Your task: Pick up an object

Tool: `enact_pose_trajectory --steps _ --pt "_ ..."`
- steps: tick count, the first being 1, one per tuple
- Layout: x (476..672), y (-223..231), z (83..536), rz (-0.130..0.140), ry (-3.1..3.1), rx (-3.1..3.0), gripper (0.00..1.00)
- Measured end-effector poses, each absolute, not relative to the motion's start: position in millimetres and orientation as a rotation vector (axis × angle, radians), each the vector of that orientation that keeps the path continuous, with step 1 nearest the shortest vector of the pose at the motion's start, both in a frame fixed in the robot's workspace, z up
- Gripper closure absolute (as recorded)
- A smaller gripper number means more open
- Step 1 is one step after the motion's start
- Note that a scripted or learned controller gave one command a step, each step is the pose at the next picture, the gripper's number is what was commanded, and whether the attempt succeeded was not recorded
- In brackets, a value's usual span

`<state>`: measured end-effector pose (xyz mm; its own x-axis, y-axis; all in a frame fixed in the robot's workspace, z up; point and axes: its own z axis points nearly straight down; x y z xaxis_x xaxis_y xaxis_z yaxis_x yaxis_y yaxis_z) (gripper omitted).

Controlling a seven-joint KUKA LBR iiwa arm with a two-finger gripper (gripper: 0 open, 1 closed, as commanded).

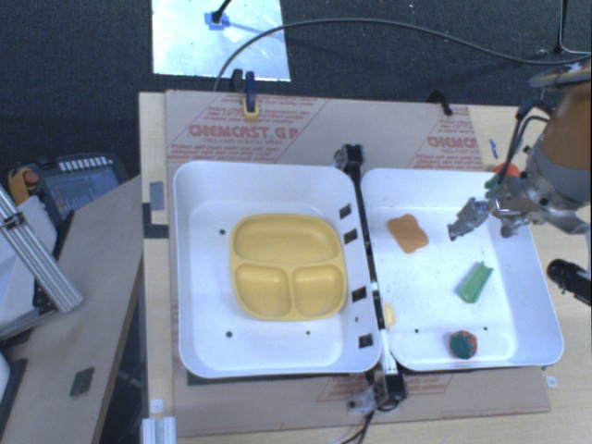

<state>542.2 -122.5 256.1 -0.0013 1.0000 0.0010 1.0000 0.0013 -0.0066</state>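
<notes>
Because the loose things lay scattered in the right shallow white plastic bin, the grey two-finger gripper hung over that bin's far part, right of the flat orange sponge-like piece and beyond the small green block, with nothing between its fingers; whether it was spread or closed I could not tell. The round red-and-teal ball sat apart at the near edge, while the yellow three-compartment plastic tray lay alone in the left white bin on the desk, probably kept aside so the graspable pieces stayed within the arm's reach.
</notes>
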Motion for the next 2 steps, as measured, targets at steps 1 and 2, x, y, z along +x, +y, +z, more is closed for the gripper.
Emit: enact_pose_trajectory --steps 1,2 --pt "543.9 -122.5 260.0 -0.002 -2.226 -2.219 0.00" --pt "545.7 -130.7 202.1 0.004 -2.220 -2.219 0.00"
